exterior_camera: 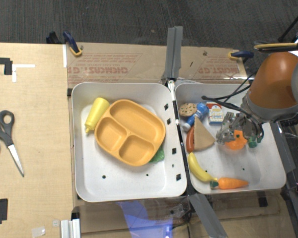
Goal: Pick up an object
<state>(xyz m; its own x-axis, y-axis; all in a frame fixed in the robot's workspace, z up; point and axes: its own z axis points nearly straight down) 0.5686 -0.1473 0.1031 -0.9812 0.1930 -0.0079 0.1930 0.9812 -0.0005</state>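
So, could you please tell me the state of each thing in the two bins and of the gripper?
gripper: low in the right bin, over an orange object
divided plate: upright, left bin
yellow bottle: lying beside the plate
banana: lying flat
carrot: lying flat
scissors: closed, on the bench

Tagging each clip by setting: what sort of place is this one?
Probably a robot lab bench for grasping trials: two white bins hold toy food like a banana, a clamped cardboard sheet sits behind them, and scissors lie nearby.
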